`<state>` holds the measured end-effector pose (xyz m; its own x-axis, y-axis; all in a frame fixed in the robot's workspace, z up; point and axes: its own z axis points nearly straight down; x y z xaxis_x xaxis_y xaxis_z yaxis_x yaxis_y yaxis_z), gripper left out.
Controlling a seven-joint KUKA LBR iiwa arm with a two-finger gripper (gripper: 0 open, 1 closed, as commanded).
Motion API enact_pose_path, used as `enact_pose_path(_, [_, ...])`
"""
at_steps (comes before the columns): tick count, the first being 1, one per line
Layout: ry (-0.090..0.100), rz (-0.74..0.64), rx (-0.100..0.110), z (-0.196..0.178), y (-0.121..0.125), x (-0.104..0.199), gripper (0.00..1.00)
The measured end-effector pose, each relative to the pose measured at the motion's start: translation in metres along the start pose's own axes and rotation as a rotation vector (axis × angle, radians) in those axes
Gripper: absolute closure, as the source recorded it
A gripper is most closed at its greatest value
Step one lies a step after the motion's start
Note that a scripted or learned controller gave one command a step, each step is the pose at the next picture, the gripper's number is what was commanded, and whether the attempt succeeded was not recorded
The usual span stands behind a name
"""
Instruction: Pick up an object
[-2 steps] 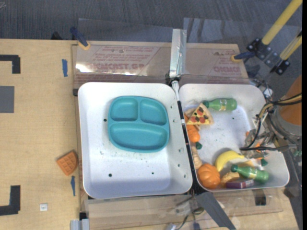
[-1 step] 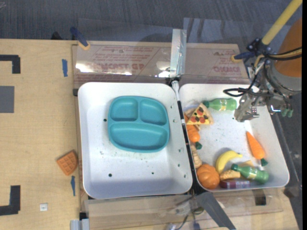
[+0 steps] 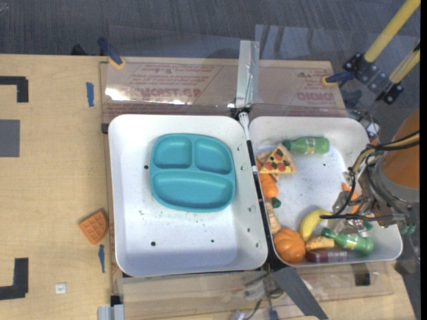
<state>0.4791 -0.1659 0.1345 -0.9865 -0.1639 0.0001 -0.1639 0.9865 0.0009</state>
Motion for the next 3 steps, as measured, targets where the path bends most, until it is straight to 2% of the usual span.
enact_pose_path(1, [-0.013,-0.066,0.004,0.044,0.063,-0.059,1.00])
enact_pose_path(2, [-0.017,0.013,0.005,-0.124,0.079,-0.082,1.00])
enact_pose_path(3, [-0.001,-0.585,0.001,-0.024,0.027,-0.046,1.00])
